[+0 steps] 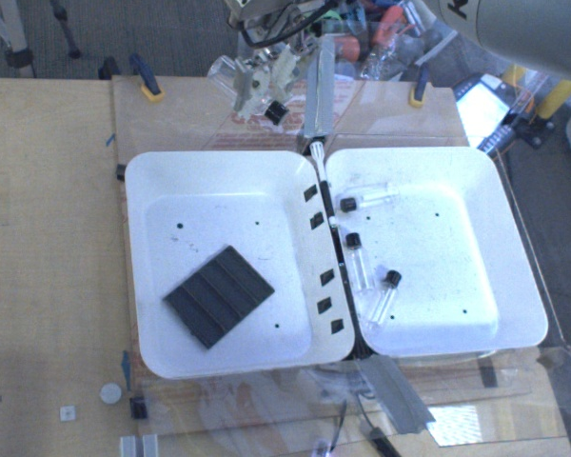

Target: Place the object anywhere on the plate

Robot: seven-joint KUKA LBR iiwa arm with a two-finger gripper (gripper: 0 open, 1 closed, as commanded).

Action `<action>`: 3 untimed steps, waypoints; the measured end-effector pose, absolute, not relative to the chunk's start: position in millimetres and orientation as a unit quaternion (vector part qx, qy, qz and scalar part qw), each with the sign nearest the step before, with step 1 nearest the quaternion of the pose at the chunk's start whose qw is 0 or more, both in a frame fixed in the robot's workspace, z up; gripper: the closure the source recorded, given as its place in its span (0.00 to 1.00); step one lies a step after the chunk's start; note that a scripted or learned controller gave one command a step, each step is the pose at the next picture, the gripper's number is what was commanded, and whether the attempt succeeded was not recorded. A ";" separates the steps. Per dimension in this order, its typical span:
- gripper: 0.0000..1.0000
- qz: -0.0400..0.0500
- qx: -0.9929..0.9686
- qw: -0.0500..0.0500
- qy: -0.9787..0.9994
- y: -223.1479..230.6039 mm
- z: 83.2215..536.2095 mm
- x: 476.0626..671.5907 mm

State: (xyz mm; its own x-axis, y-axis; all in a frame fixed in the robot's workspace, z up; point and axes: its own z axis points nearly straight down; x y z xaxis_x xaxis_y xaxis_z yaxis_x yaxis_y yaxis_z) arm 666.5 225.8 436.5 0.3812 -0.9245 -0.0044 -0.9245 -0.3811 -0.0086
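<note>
— Plate lying where?
— Sitting flat in the left bin (138, 255), toward the near left: dark ridged plate (219, 295).
— Gripper doing what?
— Hovering past the bins' far rim, gripper (265, 82), well apart from the plate. Cannot tell how wide. Showing just beneath it, a black-capped clear piece (276, 112); gripped or not, cannot tell.
— Further right?
— Lying in the right bin (528, 293), near the divider: three clear vials (355, 255).

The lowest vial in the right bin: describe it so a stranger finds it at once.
Start at the right bin. Three clear vials lie near its left wall; take the lowest vial. Its black cap points up-right, and it slants, unlike the upright middle vial beside it.
</note>
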 end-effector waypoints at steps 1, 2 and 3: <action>1.00 -0.001 -0.926 0.004 0.377 225.6 435.9 666.6; 1.00 -0.001 -0.955 0.004 0.295 225.7 435.7 666.6; 1.00 -0.001 -0.990 0.004 0.139 225.8 435.7 666.4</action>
